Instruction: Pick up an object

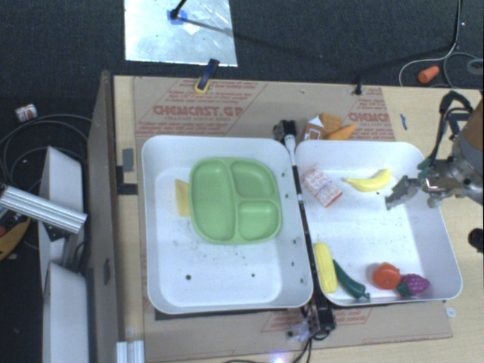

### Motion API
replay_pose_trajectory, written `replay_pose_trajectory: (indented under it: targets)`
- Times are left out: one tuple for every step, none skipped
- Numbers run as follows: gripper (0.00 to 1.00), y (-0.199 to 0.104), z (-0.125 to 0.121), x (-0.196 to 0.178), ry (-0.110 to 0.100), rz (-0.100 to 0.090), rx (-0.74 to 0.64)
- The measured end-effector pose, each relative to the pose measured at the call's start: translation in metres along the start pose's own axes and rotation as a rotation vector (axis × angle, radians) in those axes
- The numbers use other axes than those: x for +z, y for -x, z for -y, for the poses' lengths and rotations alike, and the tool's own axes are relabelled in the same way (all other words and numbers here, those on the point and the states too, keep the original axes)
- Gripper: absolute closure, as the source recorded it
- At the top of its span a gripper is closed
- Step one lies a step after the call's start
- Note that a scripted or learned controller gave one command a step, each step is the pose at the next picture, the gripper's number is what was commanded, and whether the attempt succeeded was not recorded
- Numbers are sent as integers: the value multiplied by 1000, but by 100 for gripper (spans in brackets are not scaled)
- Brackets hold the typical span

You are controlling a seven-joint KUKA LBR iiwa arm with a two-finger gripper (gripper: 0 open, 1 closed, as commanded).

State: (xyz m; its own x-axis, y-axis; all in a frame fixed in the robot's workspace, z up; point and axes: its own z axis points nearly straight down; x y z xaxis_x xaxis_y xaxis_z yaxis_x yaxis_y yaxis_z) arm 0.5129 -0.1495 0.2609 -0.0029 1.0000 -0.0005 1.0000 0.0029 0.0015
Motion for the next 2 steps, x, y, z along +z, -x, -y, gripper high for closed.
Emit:
replay_pose_trajectory:
  targets:
    - [0, 40, -37, 63, -1, 1, 3]
    - [0, 18, -104, 162, 2, 0, -6]
